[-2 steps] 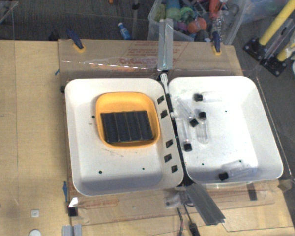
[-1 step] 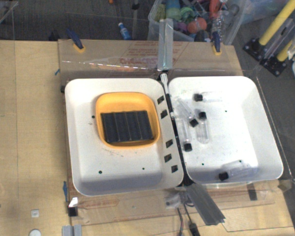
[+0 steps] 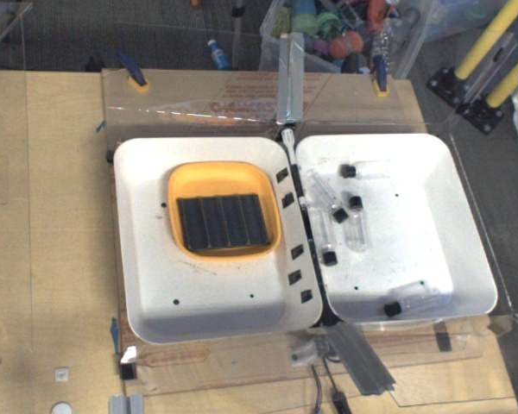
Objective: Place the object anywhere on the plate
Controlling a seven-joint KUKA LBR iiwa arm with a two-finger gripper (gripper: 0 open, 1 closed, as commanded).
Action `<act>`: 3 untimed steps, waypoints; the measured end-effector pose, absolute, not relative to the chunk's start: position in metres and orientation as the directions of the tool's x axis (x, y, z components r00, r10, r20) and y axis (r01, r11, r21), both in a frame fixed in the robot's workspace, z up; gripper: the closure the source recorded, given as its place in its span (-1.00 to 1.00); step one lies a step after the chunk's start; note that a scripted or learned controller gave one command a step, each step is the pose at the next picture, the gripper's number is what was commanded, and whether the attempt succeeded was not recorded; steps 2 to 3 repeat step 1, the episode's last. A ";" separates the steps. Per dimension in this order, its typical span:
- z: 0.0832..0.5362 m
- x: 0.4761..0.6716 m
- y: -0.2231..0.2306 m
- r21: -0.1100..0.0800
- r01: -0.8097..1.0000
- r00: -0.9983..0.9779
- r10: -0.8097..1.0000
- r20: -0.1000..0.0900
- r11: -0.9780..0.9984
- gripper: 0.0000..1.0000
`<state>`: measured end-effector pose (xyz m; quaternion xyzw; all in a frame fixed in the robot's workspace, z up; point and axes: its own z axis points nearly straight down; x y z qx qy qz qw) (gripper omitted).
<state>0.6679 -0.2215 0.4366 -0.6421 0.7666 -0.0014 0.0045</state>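
— Where is the object now?

— On the yellow plate [image 3: 223, 179] in the left bin [image 3: 138, 231]: a dark ribbed block [image 3: 223, 222], long side running left to right.

— And the right bin [image 3: 432, 231]?

— Small clear tubes [image 3: 345, 218] with black caps, just right of the divider. My fingers: can't tell.

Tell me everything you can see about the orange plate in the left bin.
The orange rounded-square plate looks like smooth plastic, with a raised rim and a shallow well. It lies flat, right side up, on the floor of the left white bin, nearer the bin's far side than its near side. A dark ribbed rectangular block rests in its well, covering most of it.
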 end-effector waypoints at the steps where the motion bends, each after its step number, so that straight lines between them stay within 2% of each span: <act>1: 0.436 0.668 -0.221 -0.007 -0.981 0.193 -0.981 -0.003 -0.193 1.00; 3: 0.436 0.668 -0.221 -0.007 -0.981 0.193 -0.981 -0.003 -0.193 1.00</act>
